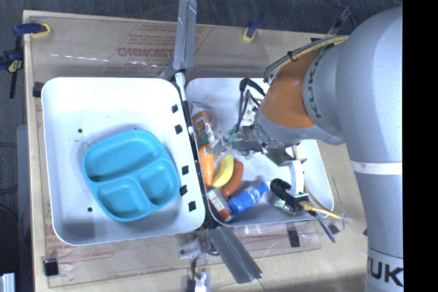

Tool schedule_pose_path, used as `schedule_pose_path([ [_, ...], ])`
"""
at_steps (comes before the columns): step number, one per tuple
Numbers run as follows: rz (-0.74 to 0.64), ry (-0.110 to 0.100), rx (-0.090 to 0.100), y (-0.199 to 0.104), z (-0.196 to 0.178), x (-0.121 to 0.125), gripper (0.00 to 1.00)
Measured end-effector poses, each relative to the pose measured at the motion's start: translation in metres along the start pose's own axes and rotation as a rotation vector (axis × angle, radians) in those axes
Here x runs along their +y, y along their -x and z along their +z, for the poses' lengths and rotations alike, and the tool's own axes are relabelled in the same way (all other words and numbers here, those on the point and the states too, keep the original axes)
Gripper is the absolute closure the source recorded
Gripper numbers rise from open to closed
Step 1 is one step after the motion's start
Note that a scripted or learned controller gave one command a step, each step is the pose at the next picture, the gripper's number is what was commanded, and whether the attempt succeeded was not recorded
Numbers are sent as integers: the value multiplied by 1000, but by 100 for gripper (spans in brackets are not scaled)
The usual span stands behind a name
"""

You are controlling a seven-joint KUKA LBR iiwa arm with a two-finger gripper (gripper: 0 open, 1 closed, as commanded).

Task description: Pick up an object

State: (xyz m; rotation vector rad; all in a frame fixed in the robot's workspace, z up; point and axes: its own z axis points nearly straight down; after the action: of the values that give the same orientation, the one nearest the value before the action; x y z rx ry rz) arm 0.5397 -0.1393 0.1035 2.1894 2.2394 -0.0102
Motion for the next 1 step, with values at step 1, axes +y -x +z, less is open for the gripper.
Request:
schedule_pose_path([
  [1, -1, -4, 10, 9, 12, -9, 0],
])
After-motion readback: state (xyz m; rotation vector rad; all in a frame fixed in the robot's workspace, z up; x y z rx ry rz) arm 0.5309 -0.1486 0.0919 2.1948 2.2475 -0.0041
